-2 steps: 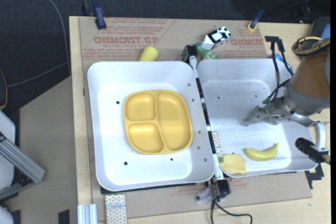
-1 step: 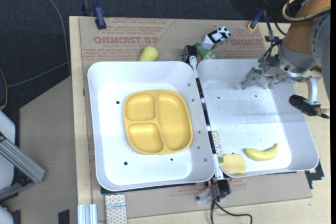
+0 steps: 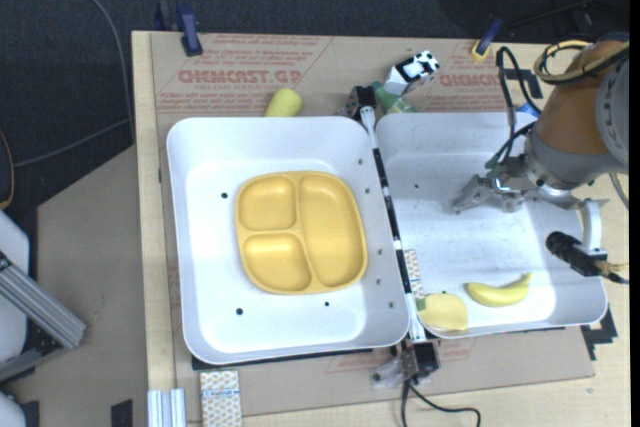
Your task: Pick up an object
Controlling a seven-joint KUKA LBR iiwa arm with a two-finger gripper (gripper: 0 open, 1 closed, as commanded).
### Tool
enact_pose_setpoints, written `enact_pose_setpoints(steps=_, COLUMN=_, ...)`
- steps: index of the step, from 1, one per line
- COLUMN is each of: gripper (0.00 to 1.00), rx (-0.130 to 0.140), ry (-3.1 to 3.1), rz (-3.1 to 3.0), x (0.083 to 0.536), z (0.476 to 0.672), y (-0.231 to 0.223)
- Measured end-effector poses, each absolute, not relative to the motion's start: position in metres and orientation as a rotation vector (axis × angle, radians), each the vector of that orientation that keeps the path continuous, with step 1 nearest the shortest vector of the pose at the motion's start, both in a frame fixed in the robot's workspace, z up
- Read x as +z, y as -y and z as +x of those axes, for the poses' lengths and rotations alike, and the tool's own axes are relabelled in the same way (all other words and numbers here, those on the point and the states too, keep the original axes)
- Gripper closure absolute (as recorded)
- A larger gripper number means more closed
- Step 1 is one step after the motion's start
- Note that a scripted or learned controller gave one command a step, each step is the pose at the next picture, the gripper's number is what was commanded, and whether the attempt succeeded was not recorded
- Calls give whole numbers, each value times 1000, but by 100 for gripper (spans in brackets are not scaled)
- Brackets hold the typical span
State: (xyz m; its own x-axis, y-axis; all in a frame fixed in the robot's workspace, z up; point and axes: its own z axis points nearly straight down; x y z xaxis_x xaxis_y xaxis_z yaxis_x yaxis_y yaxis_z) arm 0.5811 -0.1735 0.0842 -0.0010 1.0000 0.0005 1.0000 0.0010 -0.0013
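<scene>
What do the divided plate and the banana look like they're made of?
Divided plate: likely moulded plastic, matte yellow, with smooth rounded compartment walls and even colour. Banana: uniform yellow with a soft sheen, possibly a plastic toy, but real fruit can't be ruled out from this view.

A brown cardboard-topped bench carries two white bins side by side, the left bin and the right bin. Behind the left bin lies a small yellow object, possibly a toy lemon.

Matt yellow plastic plate; smooth white bins.
</scene>
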Motion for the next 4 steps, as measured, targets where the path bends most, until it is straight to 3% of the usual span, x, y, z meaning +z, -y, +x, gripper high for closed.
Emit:
enact_pose_setpoints(steps=1, gripper=0, rx=2, ry=2218, rz=-2222, x=84, z=508, y=173)
enact_pose_setpoints(steps=2, gripper=0, rx=-1, ry=2225, rz=-2220, x=92, z=647, y=175)
enact_pose_setpoints(steps=3, gripper=0, rx=2, ry=2220, rz=-2220, x=84, z=597, y=168)
enact_pose_setpoints(steps=4, gripper=0, rx=2, ry=2219, rz=-2221, x=90, z=527, y=186)
